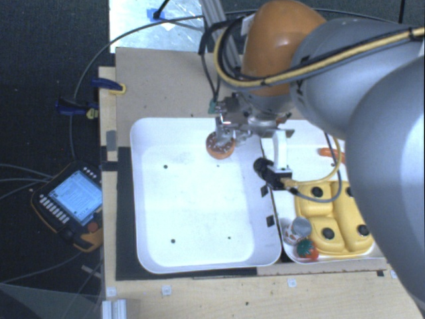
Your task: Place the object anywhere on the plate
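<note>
Single fixed camera, mounted above the bench (pixel 179 85), looking down at a slant. Medium distance: left white bin (pixel 192 205) fully in frame at centre, right bin (pixel 312 148) partly cut off toward 3 o'clock. Arm (pixel 358 78) enters from 3 o'clock and sits close to the lens, blocking the 1–4 o'clock area. Dark floor and a handheld pendant (pixel 70 201) at 9 o'clock.

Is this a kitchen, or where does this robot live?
Not a kitchen. It looks like a robot test lab. The grey arm reaches over two white bins on a bench, a hand-held control screen lies on the floor beside it, and loose cables run around.
</note>
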